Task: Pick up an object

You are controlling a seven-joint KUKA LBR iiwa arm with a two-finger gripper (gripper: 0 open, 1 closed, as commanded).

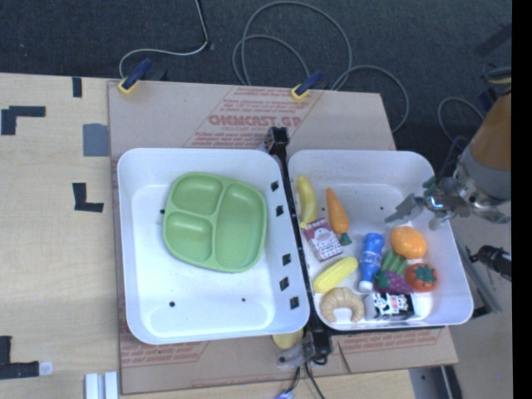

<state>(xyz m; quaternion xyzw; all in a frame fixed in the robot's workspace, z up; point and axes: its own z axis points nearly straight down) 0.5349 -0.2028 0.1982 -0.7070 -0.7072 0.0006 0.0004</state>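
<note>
Orange point(408, 242), round, right bin point(366, 166), beside blue bottle point(371, 260).

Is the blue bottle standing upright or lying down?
Lying down: the bottle rests on its side in the right bin, white cap toward the near edge.

The open two-finger gripper point(422, 209) hovers over the right white bin point(366, 160), just above a round orange fruit point(408, 242). A green divided plastic plate point(214, 221) lies in the left white bin point(141, 306).
</note>
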